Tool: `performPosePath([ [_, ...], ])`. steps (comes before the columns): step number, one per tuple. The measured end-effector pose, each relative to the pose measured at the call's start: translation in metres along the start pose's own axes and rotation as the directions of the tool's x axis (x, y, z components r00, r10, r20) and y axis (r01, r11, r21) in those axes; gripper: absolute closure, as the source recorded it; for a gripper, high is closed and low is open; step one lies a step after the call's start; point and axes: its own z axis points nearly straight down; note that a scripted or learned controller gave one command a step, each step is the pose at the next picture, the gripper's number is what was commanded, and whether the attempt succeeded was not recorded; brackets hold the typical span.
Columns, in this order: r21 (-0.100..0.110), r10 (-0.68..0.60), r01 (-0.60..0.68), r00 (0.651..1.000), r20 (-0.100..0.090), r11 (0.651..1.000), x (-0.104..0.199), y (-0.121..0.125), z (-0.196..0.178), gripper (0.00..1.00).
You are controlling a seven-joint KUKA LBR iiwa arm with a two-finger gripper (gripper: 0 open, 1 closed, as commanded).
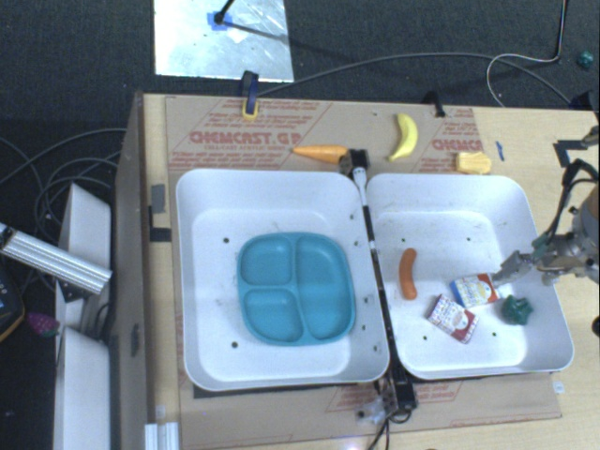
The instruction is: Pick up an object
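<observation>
The right bin (441, 200) holds several small things. An orange sausage (408, 275) lies near its middle. To the right are a small blue and white carton (473, 291), a red and white box (452, 319) and a dark green piece (516, 309). My gripper (525, 262) reaches in over the bin's right edge. It hangs just above and to the right of the carton and above the green piece. Nothing shows in its grasp.
The left bin (216, 204) holds a blue divided plate (296, 286). Behind the bins on the cardboard lie a carrot (321, 154), a banana (405, 137) and a yellow chunk (473, 163). A black divider clamp (357, 163) sits between the bins.
</observation>
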Motion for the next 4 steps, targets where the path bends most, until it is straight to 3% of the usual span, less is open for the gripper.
performPosePath([
  [1, 0.002, -0.001, 0.001, 1.000, -0.001, 1.000, 0.026, 0.036, 0.066, 0.00],
  [2, -0.003, -0.002, 0.002, 1.000, -0.001, 1.000, 0.082, 0.091, 0.029, 0.00],
  [3, 0.001, -0.002, 0.002, 1.000, -0.001, 1.000, 0.117, 0.100, 0.107, 0.00],
  [4, -0.001, -0.004, 0.004, 1.000, -0.001, 1.000, 0.116, 0.101, 0.096, 1.00],
])
